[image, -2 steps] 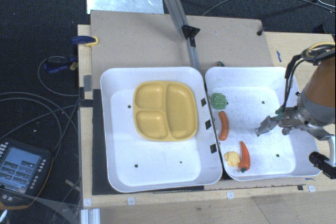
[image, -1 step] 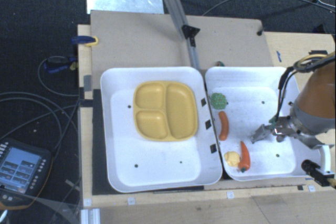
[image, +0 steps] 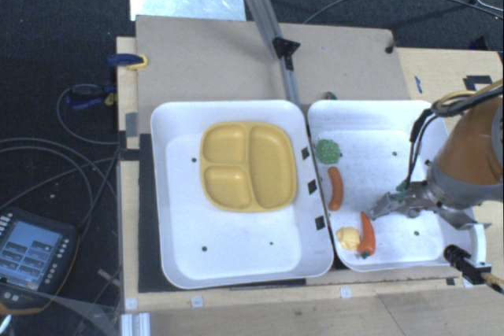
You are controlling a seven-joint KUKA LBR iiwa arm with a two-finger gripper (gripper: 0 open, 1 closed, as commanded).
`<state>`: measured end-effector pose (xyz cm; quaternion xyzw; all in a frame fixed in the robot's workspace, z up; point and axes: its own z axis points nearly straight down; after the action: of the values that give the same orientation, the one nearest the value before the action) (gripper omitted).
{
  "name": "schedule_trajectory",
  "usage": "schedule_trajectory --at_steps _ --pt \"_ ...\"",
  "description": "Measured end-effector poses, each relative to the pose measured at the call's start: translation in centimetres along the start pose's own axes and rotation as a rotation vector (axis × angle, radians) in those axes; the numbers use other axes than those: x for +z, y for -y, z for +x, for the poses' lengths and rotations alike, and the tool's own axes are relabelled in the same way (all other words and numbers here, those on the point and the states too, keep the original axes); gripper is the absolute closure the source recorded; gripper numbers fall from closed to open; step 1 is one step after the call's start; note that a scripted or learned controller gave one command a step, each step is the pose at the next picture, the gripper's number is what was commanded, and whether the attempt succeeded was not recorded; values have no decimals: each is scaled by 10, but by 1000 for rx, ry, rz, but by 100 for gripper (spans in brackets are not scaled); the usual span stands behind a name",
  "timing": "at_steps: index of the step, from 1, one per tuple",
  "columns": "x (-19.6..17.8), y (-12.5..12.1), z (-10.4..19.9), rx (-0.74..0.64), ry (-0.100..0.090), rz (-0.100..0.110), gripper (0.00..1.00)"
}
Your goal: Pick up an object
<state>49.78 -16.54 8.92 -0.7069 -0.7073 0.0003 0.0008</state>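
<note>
Where right bin (image: 394, 122) slopes: orange carrot (image: 367, 234), poss. green-tipped, nr hand (image: 386, 206).

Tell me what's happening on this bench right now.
The arm reaches into the right bin, its end effector low beside the carrot. Nothing is visibly held. A sausage, a green broccoli-like piece and a small yellow item lie along that bin's left side. The left bin holds a yellow divided plate.
</note>
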Motion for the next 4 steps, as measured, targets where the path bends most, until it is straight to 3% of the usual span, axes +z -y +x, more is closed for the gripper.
schedule_trajectory --at_steps 1,2,3,4 --pt "-12 -1 0 0 1 -4 100" --pt "-63 4 -7 1 3 -8 100" --pt "-112 -7 -9 -5 3 -9 100" --pt "-125 -8 -9 -6 2 -6 100"
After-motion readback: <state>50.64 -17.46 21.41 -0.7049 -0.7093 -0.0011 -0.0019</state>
